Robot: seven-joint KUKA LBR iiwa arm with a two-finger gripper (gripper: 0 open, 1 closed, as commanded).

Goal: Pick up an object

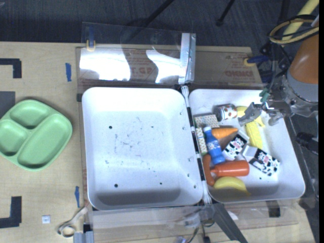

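My pincer [259, 113] hangs over the upper right of the right bin [293, 184], above the corn cob [254, 131]; can't tell its state from this angle. Nothing visibly gripped. Objects are all in the right bin: small can [226, 112], carrot [224, 133], blue bottle [213, 146], cow-print block [265, 162], orange-red tube [230, 169], banana [230, 184]. Left bin [101, 103] alongside; green divided plate [33, 133] on the bench [40, 59], far left.
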